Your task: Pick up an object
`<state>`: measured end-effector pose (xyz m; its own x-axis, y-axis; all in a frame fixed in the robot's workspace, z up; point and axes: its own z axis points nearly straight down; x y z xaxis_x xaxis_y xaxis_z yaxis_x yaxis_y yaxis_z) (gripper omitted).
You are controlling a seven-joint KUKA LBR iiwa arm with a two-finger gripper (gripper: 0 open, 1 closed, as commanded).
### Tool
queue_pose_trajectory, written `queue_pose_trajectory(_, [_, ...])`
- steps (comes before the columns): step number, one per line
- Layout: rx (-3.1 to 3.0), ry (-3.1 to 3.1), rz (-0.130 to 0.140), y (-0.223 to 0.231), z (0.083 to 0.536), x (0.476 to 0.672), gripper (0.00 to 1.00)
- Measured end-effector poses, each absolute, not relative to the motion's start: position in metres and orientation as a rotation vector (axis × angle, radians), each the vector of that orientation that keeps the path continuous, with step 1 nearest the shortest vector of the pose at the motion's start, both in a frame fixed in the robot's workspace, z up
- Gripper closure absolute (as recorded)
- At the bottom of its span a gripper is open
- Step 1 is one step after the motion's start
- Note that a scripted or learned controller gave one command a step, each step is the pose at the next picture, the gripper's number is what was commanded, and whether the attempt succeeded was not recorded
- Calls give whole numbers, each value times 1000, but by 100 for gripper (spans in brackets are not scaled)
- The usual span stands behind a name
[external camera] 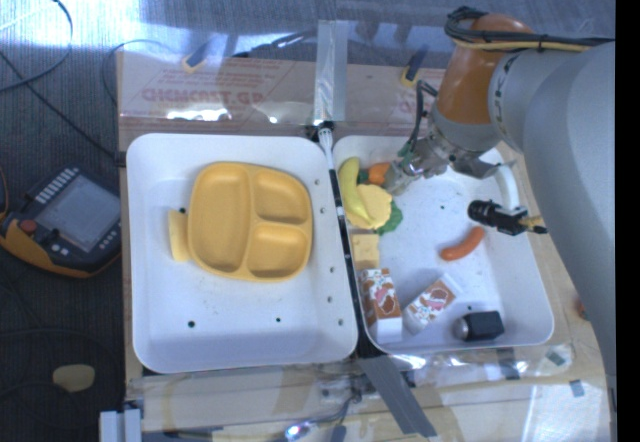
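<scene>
My gripper (403, 173) is low over the back left part of the right bin (520, 275), reaching in from the right. Just to its left lies a small orange piece (377, 172). Beside that are a banana (348, 188) and a round yellow item (370, 204) on something green (391, 218). An orange sausage (461, 247) lies mid-bin to the right. Nothing shows as held by the gripper.
Toward the right bin's front are a pale yellow block (365, 250), two red-and-white packets (379, 294) (431, 302), a white piece (389, 327) and a black object (483, 325). The left bin (160, 330) holds a yellow divided tray (250, 220) lying over a flat yellow piece (178, 236).
</scene>
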<state>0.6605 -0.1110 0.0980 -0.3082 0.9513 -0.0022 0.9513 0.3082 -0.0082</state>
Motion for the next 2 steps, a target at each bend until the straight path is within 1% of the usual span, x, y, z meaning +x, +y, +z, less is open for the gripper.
queue_pose_trajectory(1, [-1847, -2540, 13, -111, 98, 661, 0])
queue_pose_trajectory(2, [-1927, -2484, 2, -83, 184, 669, 0])
